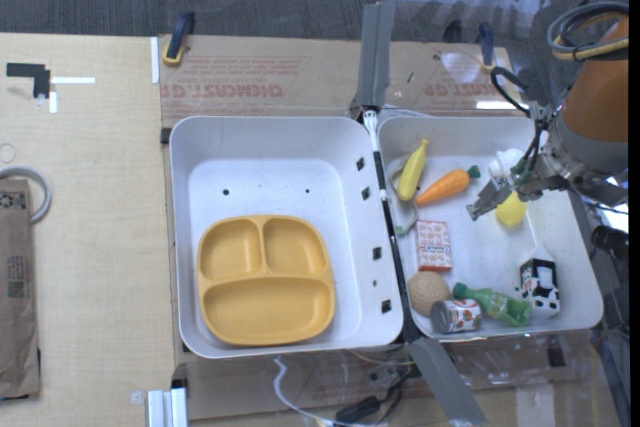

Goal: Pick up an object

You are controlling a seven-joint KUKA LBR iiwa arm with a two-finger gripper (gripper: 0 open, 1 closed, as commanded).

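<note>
My gripper (497, 197) is low over the right bin (560, 245), in its upper right part. A yellow lemon-like object (512, 211) lies right against the gripper's lower right side; whether it is gripped I cannot make out. An orange carrot (443, 186) lies just left of the gripper, with a yellow banana (411, 170) further left. A small printed box (433, 245), a tan ball (427, 291), a small can (457, 316), a green bottle (495, 304) and a black-and-white cow toy (540, 285) sit in the bin's lower half.
The left bin (200, 175) holds a yellow divided plate (266, 278). The arm's orange band (600, 95) and cables hang over the right bin's far right corner. A brown paper bag (15, 285) lies at the bench's left edge.
</note>
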